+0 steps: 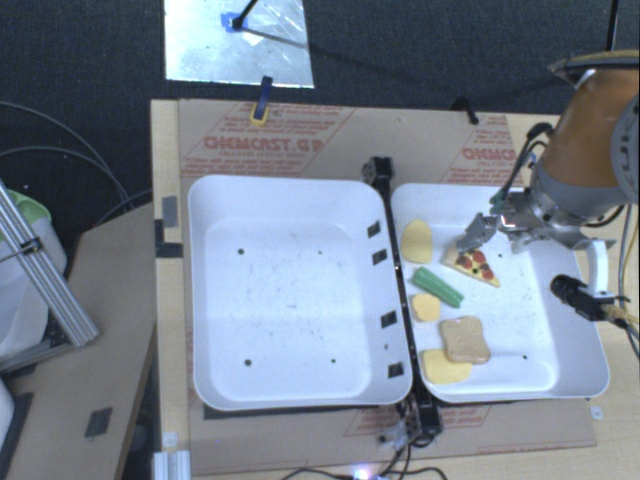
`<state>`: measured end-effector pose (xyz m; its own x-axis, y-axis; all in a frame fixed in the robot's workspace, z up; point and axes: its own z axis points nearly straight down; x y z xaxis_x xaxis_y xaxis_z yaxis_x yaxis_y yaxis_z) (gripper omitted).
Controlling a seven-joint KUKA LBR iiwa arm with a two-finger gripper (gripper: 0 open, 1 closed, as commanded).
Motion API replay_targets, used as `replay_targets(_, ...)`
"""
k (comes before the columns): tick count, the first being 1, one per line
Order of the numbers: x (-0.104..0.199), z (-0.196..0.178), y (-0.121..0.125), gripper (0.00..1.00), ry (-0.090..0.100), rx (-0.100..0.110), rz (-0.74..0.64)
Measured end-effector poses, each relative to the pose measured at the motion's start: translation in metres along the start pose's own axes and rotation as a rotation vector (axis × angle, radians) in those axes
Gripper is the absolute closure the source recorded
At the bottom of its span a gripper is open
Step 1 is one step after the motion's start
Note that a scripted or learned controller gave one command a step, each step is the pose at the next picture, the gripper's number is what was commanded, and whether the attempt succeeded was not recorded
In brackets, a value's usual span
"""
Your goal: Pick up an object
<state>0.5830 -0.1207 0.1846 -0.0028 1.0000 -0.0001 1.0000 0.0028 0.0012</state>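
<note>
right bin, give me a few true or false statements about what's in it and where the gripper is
1. All the toy food lies in the right bin. True.
2. The pizza slice lies near the bin's front edge. False: it lies toward the back, just by the gripper.
3. The green piece lies between two yellow pieces. True: the yellow piece is behind it and the small yellow round in front.
4. The bread slice sits in the left bin. False: it is in the right bin, overlapping the yellow piece at the front.
5. The gripper hangs over the left bin. False: it is over the right bin.
</note>
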Motion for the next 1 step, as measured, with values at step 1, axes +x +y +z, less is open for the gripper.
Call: replay_targets(1,-0.0078,0.1052,0.0508,0.0,-0.001,-0.001,-0.004)
